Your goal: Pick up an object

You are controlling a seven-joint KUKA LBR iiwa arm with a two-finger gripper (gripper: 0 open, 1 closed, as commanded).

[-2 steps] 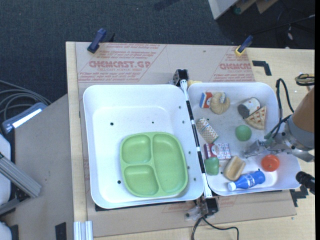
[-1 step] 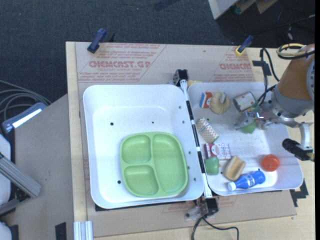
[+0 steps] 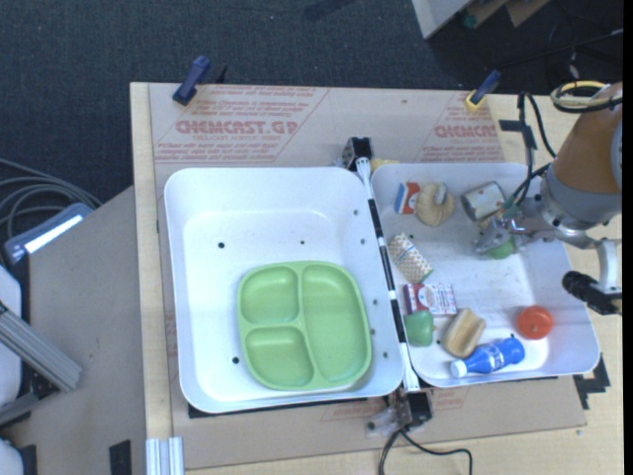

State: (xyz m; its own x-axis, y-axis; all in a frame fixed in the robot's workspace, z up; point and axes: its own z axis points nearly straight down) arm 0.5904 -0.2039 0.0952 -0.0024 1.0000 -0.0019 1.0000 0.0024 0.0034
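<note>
- Because the claw sits low in the right bin directly over a small green object, that piece looks like the chosen target, and the step in hand is probably the grasp itself
- Whether the claw is wide or closed, or grips anything, I cannot tell, since its metal parts blur together from above
- The next move likely calls for a firm closure and a straight lift clear of the silvery packet just beside it
- Other pieces lie scattered nearby: a round orange ball, a glossy blue bottle lying flat, a tan block, a patterned cylinder
- The left bin holds a smooth, pale green divided tray with three compartments
- Both bins rest on the desk, covered in printed brown paper
</note>
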